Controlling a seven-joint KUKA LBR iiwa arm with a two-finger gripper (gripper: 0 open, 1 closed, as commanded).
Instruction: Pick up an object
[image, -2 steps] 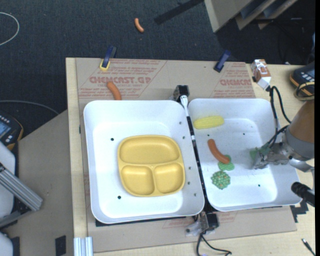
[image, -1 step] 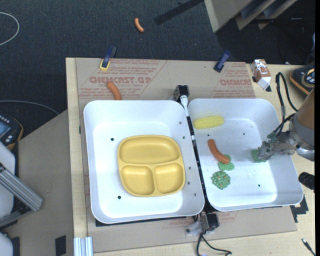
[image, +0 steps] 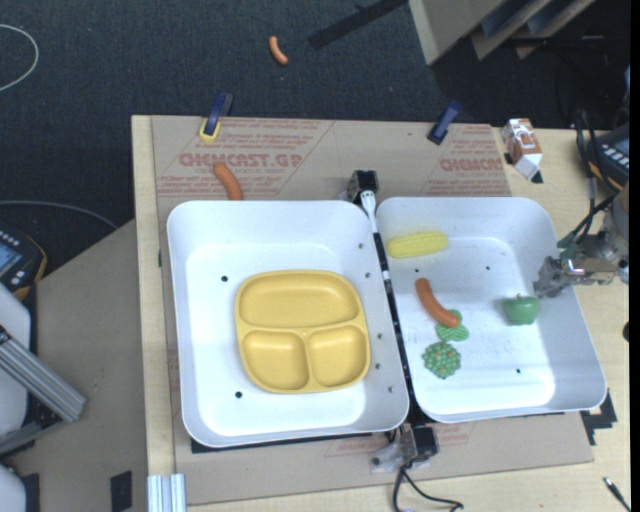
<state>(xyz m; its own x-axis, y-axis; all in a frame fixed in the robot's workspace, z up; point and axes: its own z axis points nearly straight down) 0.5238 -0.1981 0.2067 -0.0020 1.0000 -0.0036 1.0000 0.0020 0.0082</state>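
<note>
Four items in right bin (image: 560, 330); gripper (image: 553, 277) near green pepper (image: 520, 310), grip state unreadable; approach step; next: descend, close.

Your bench (image: 300, 150) carries two white bins: left bin (image: 190, 300), right bin (image: 560, 330). An orange sausage (image: 228, 181) lies on the board behind the left bin.

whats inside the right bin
In the right bin: a corn cob, a hot dog, broccoli and a green pepper. Anything beneath them is covered.
</note>
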